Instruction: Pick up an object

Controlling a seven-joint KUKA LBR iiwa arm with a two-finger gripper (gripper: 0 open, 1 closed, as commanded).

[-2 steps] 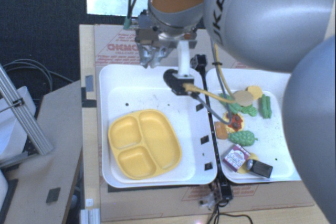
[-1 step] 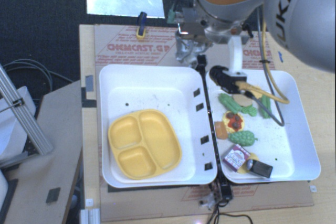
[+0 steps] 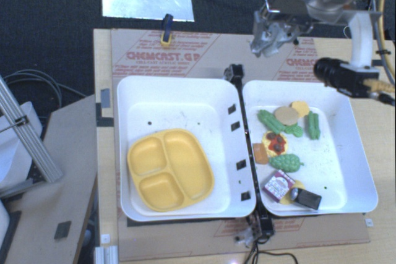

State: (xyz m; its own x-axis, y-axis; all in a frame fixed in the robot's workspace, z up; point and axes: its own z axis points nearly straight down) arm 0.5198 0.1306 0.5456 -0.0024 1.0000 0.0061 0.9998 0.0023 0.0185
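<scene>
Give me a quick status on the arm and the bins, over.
Gripper high above the bench behind the right bin, nothing between its fingers. Toy food piled in that bin, untouched. Yellow tray in left bin. Nothing blocking.

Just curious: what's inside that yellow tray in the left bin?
The yellow tray has three compartments, and all look bare. The tray covers part of the left bin floor, so what lies beneath it can't be seen.

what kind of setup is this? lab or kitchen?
Most likely a robot lab test bench, not a kitchen: an arm's gripper hangs over two white bins, the food in the right bin looks like toys, and loose cables run alongside.
</scene>
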